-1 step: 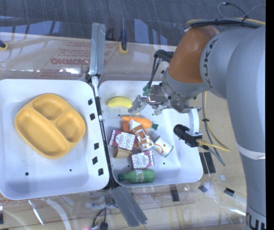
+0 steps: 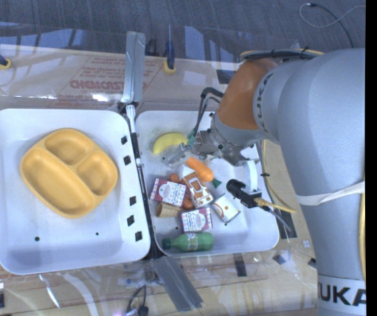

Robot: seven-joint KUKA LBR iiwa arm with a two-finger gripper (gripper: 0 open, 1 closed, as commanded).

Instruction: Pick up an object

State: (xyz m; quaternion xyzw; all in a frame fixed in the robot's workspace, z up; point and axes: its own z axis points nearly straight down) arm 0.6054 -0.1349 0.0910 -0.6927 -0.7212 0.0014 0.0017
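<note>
You've got the gripper (image 2: 198,149) low in the right bin (image 2: 267,232), just beside the banana (image 2: 167,141) and above the carrot (image 2: 200,169); can't tell its finger state.

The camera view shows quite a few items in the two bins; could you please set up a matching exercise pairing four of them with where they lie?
Things:
1. yellow divided plastic plate
2. yellow toy banana
3. green plastic bottle
4. orange toy carrot

Places:
A. near front edge of right bin, lying on its side
B. left bin
C. far end of right bin, left of the gripper
D. middle of right bin, just below the gripper

Pairs: 1-B, 2-C, 3-A, 4-D
</note>
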